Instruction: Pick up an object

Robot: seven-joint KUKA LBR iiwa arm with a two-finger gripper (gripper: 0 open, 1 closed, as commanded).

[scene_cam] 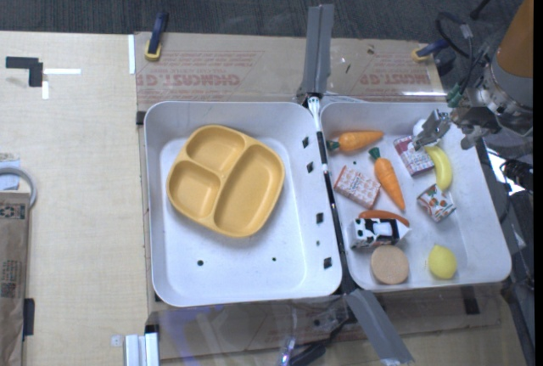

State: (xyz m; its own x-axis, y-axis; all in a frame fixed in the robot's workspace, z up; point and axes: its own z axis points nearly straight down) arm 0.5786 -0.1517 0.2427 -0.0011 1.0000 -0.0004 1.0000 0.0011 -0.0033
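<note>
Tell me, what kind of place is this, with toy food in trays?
Most likely a robotics lab bench set up for grasping trials. A robot arm reaches over two white bins clamped to a wooden table; one holds a yellow divided plate, the other toy food such as a banana.

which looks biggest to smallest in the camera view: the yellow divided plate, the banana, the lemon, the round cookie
1. yellow divided plate, by far the largest
2. banana, longer than the other two but slim
3. round cookie and lemon: they look much alike, the cookie perhaps slightly wider, so no firm ranking
</note>
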